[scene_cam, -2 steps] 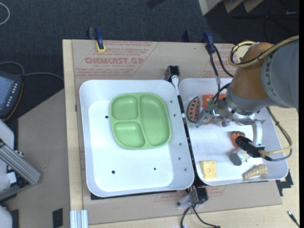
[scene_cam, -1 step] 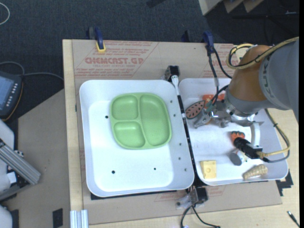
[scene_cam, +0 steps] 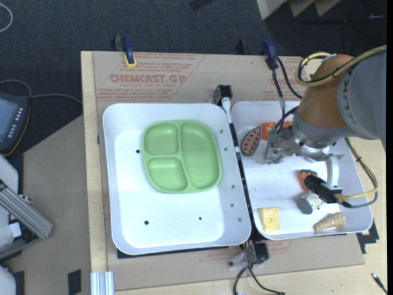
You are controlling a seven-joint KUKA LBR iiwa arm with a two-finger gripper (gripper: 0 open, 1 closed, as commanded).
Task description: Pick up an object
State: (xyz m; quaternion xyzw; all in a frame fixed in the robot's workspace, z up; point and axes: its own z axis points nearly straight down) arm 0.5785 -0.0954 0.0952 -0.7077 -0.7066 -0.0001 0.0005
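**A:** What are you working on here?

**B:** Your bench [scene_cam: 184,72] is a pale board with red lettering printed on it, set over dark carpet [scene_cam: 123,11]. It carries two shallow white bins.

**A:** And the things you could pick?

**B:** They're all in your right bin [scene_cam: 276,186]. A brown oval piece [scene_cam: 250,141] with a speckled face lies by the bin's left wall. A small orange piece [scene_cam: 268,128] sits just beside it, toward the far wall. A yellow block [scene_cam: 269,218], squarish and matte, rests at the near edge. A ribbed tan cone [scene_cam: 328,224] lies on its side in the near right corner.

**A:** Has the tool got any of them?

**B:** Your gripper [scene_cam: 274,152] hangs low over the bin floor, just right of the oval piece and below the orange one. I can't tell from this slant whether it is spread or closed (it reads as a tangle of grey metal), and nothing shows in its grasp.

**A:** The arm?

**B:** Your arm [scene_cam: 362,97] comes in from the right, its grey body bent down over the bin, with the glossy orange band [scene_cam: 319,100] above the wrist.

**A:** The other bin?

**B:** Your left bin [scene_cam: 178,226] holds a smooth pale-green plate [scene_cam: 182,155] with three compartments, lying flat.
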